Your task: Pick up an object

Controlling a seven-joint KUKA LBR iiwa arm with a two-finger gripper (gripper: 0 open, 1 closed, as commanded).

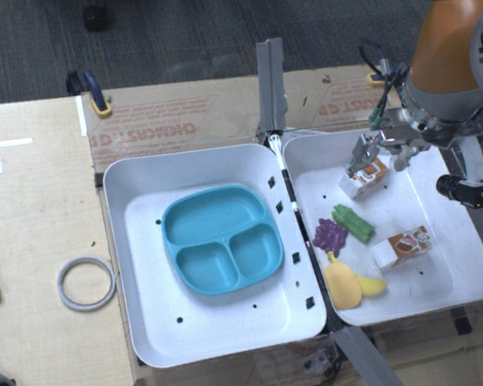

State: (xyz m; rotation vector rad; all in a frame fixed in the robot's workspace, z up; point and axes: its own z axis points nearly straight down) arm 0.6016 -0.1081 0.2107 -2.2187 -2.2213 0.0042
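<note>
Camera view: your two-finger gripper (369,155) sits on the small white-and-orange carton (364,177), fingers apparently clamping its top. Carton's long axis runs 2-to-8 o'clock.

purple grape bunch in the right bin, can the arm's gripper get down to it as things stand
Probably yes. The purple toy grape bunch lies uncovered from above in the right white bin, though the green ridged toy vegetable touches its side. The gripper hovers nearby over a small carton.

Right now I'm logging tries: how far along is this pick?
Done: the gripper has reached the right bin and sits at a small carton. In hand: nothing clearly; whether it grips the carton can't be told. Left: securing and lifting it. Another carton, grapes and pear lie untouched.
</note>
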